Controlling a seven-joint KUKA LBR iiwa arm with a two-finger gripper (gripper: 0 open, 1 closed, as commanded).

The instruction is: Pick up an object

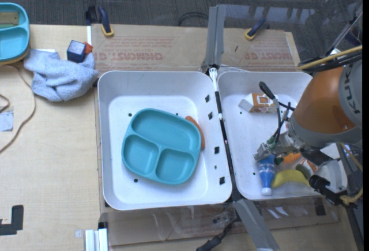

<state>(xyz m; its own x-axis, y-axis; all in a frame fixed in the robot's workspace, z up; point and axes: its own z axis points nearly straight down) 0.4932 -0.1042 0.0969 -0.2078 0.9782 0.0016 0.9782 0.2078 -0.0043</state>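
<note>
Several small items heaped in the right-hand shallow white bin (245, 189), low corner under the pincer (275, 149): blue-and-white plastic tube (265, 175), yellow banana-shaped toy (291, 178), small orange piece (290, 157); apart, near the far wall, a white-and-orange carton (258, 104). Pincer low over the heap; spread of its tips impossible to tell, nothing seen held. Tube judged light, stiff, slippery; best taken across the narrow body. Banana toy judged light, curved; mid-length grip. Left bin: teal divided plastic tray (161, 146), broad, hard to take except at the rim.
</note>
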